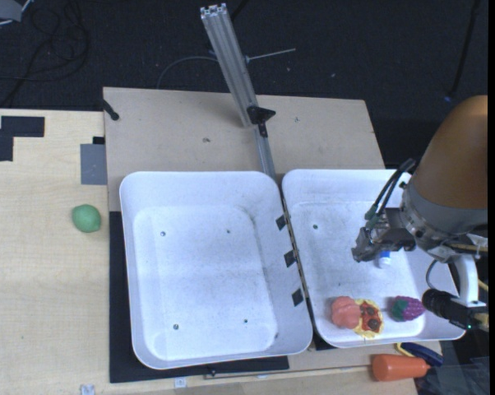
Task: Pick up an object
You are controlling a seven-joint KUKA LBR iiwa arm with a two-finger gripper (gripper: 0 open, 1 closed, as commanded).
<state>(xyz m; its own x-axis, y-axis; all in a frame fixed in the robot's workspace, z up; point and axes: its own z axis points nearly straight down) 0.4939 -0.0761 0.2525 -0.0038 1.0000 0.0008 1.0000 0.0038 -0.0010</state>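
Two white bins are seen, the gripper, grip state untellable, poised above small soft-looking toys, likely light, best pinched centrally.

Green ball on the wooden bench top, far left of the gripper, past the left white bin. Orange carrot-shaped toy outside the bins, below the gripper. Slanted aluminium extrusion bar up-left of it. Black clips between the bins, left of the gripper.
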